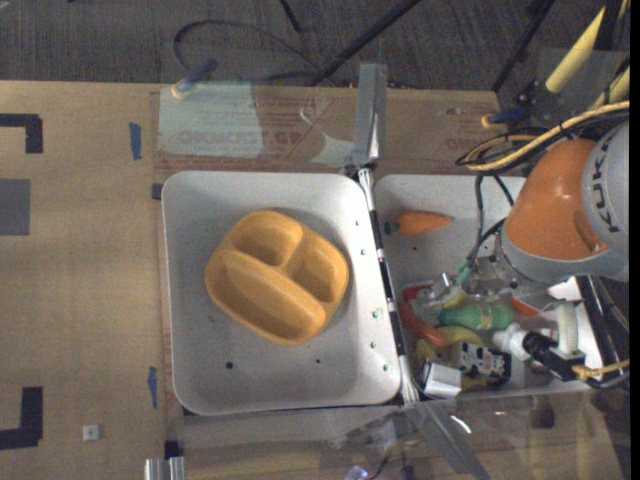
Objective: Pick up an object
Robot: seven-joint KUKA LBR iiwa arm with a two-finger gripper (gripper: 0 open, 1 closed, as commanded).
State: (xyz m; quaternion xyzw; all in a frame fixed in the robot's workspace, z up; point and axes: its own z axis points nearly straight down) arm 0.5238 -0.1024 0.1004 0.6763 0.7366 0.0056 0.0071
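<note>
Bins sit side by side on the bench (80, 298), and the divider (385, 288) between them serves as the reference here. Left of the divider, the left bin (190, 368) holds one orange sectioned tray (278, 275), lying flat near the bin's middle, tilted askew to the bin walls and clear of all four of them.

Right of the divider, the right bin (450, 193) holds the clutter. A carrot (420, 223) lies alone near the far wall, just beside the divider, its green end toward the divider, well apart from the rest. Nearer the front, a pile crowds the space close to the divider: a green item (478, 317), a red piece (418, 325) touching the divider side of the pile, something yellow (447, 341) below it, and a small dark box with a pale printed label (487, 364) at the front wall. The items overlap, and their exact shapes cannot be made out.

The arm (565, 208) reaches over the right bin from the side away from the divider, its orange band uppermost. The gripper (478, 280) hangs low over the pile, directly above the green item. Cables and the wrist body obscure the jaws; I cannot tell whether they are spread or closed, nor whether they contact anything.
</note>
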